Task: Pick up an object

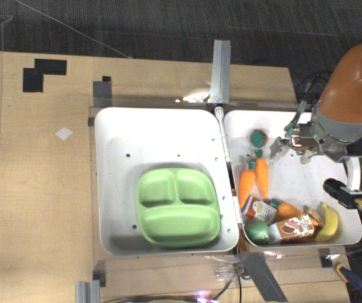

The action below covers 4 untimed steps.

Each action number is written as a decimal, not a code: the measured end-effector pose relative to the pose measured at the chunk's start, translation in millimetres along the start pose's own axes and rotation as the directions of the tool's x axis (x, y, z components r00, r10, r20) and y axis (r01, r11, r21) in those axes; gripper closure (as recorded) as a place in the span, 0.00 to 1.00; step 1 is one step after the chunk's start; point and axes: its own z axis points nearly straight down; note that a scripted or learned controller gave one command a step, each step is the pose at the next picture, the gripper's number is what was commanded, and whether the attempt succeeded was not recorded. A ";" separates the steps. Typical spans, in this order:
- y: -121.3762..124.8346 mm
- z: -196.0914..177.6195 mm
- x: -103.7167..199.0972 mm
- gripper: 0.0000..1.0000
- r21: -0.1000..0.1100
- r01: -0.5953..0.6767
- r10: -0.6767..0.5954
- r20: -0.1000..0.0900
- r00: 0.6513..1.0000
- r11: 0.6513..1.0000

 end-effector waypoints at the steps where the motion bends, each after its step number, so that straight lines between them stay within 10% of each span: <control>1: 3.0 50.2 19.5 0.00 0.000 0.073 -0.073 0.000 0.997 0.997; 2: 20.9 85.1 -1.0 0.00 -0.017 0.072 -0.072 0.002 0.997 0.997; 3: 23.7 71.5 -0.4 1.00 -0.025 0.073 -0.073 0.002 0.997 0.997; 4: 23.6 71.6 -0.4 0.00 -0.024 0.073 -0.073 0.002 0.997 0.997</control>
